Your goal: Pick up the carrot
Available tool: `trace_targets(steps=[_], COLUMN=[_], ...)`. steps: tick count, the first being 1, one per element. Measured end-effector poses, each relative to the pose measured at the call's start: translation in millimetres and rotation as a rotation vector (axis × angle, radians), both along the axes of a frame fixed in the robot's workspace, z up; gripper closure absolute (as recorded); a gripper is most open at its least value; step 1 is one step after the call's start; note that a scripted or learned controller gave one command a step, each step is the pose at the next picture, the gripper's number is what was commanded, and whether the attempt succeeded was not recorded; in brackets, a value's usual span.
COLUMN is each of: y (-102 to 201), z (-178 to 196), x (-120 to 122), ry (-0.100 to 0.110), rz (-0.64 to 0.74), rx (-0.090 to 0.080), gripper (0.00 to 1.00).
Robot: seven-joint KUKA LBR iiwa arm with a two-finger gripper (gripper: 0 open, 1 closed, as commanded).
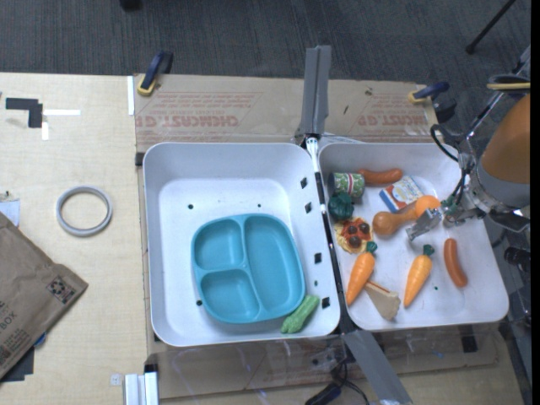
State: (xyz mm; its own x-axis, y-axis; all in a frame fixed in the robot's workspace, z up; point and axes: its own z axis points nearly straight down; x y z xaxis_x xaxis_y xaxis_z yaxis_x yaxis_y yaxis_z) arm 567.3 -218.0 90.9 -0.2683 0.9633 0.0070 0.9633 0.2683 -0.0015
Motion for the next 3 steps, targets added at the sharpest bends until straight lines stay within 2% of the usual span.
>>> trace_targets(steps=[1, 2, 3], y=[34.1, 33.2, 125.9], z=[0.5, 9.3, 121.8], x=[-73.6, -73.2, -89.0], ry=[-0.003, -0.004, -0.003], rz=[0.070, 0.066, -0.030], rx=[-0.006, -0.006, -0.007], gripper=[0.00, 1.00, 1.00])
